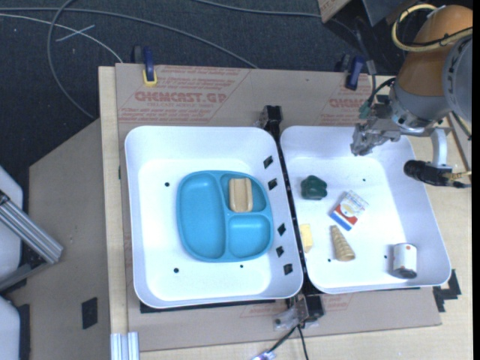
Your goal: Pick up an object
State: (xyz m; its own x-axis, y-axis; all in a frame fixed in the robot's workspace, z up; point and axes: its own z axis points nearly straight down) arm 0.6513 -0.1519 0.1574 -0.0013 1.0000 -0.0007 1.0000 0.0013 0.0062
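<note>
Green lump (313, 187) sits below-left of our gripper (366, 145); we should descend squarely over it. Jaw state: we cannot tell.

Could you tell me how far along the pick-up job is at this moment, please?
Nothing looks picked yet. The gripper hovers over the right bin's far edge. The green object, packet, cone and roll lie on its floor. Descent, grasp and lift remain.
</note>
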